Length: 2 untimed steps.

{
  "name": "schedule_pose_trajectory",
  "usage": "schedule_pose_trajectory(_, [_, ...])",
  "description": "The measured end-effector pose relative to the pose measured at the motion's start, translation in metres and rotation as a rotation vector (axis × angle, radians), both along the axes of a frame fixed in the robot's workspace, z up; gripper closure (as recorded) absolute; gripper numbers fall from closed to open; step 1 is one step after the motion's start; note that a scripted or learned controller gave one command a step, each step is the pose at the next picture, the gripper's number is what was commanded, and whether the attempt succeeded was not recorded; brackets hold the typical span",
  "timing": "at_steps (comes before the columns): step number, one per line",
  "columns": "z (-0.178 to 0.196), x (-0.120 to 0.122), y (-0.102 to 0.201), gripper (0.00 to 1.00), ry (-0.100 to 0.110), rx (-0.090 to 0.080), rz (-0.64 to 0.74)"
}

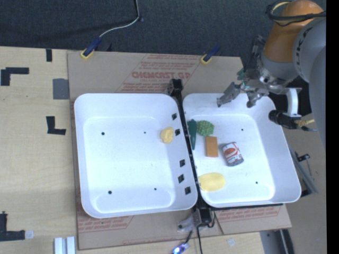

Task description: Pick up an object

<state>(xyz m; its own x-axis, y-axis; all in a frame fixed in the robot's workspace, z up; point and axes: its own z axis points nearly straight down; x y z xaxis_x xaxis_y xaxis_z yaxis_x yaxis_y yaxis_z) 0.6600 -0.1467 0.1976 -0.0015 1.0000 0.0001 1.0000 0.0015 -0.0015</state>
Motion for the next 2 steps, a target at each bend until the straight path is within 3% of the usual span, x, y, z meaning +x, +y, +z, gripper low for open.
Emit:
schedule_pose_trajectory(1, [-0.015, 0.009, 0.077, 0.00, 0.001, 0.003, 0.007])
schedule_pose_trajectory(2, [-0.014, 0.008, 0.134, 0.00, 0.002, 0.002, 0.006])
